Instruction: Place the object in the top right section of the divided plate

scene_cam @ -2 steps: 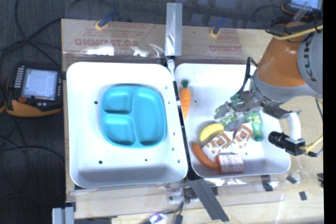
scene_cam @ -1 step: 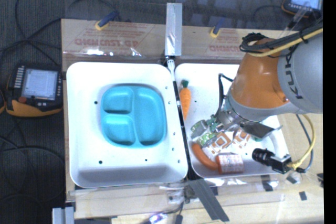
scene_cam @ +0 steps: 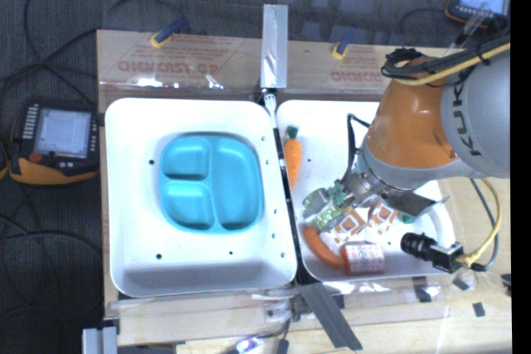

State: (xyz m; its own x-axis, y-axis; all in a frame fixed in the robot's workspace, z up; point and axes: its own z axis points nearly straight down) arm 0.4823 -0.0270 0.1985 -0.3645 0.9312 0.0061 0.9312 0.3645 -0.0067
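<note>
- Two white bins sit side by side on the table (scene_cam: pixel 187 66); the left bin (scene_cam: pixel 124 203) carries the blue divided plate (scene_cam: pixel 209 182), and the right bin (scene_cam: pixel 319 116) carries the loose objects.
- Which object the task means cannot be told; the clearest one is a carrot (scene_cam: pixel 292 162), lying in the right bin just beside the wall between the bins.
- Its long axis runs up and down in the view, along that wall, with the green top toward the far edge and the tip toward the near edge.
- Nearer the front of the right bin lie a green and white packet (scene_cam: pixel 319 203), orange and white cartons (scene_cam: pixel 357 220), a red-labelled can (scene_cam: pixel 363 259) on its side and an orange sausage-shaped piece (scene_cam: pixel 319 247), all crowded together and touching.
- The tool (scene_cam: pixel 355 186) hangs over this pile, just beside the packet, under the grey and orange arm (scene_cam: pixel 415 133); whether it pinches anything cannot be told.
- The plate lies flat in the middle of the left bin, well apart from every wall, with bare white floor around it.
- A handheld pendant (scene_cam: pixel 54 137) rests left of the table.
</note>
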